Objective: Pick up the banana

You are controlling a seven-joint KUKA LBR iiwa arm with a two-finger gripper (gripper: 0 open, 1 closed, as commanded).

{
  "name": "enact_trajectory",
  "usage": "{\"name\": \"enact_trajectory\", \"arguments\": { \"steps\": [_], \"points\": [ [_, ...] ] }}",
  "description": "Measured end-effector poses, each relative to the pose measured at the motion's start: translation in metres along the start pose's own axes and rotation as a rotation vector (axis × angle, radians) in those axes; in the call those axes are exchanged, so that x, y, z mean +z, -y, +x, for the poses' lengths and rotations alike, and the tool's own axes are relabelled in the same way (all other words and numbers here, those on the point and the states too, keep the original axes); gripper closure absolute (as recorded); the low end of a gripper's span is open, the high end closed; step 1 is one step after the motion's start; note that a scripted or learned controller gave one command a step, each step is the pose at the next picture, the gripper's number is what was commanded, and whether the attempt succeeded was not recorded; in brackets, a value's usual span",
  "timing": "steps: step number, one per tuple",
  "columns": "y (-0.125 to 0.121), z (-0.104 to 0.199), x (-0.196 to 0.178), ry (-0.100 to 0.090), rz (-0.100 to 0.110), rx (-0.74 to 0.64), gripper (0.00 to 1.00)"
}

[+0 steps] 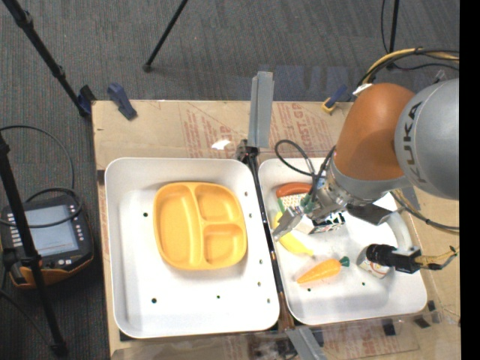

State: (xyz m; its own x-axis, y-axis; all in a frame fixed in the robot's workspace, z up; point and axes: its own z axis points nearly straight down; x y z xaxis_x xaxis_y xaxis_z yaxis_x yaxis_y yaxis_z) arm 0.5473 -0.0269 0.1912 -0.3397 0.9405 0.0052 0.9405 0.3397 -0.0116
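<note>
The arm (390, 137) is leaning over the right bin (405, 298), with the left bin (124, 201) just holding a yellow divided plate (201, 224). The gripper (294, 222) sits right above the banana (296, 244) near that bin's left wall, jaws spread with nothing between them. My worry is they close on the carrot (321, 270) lying just beside it, or the banana skids against the wall instead.

I see two bins side by side — the left bin (120, 201) holds a divided plate (200, 224) at its centre. In the right bin (409, 295), the banana (295, 244) lies at the left, a carrot (321, 270) just below it, a sausage (292, 189) above — the gripper (294, 221) hangs over the banana.
</note>
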Motion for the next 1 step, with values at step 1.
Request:
{"name": "enact_trajectory", "arguments": {
  "steps": [1],
  "points": [
    [0.0053, 0.0347, -0.0637, 0.003, -0.005, 0.147, 0.0]
  ]
}}
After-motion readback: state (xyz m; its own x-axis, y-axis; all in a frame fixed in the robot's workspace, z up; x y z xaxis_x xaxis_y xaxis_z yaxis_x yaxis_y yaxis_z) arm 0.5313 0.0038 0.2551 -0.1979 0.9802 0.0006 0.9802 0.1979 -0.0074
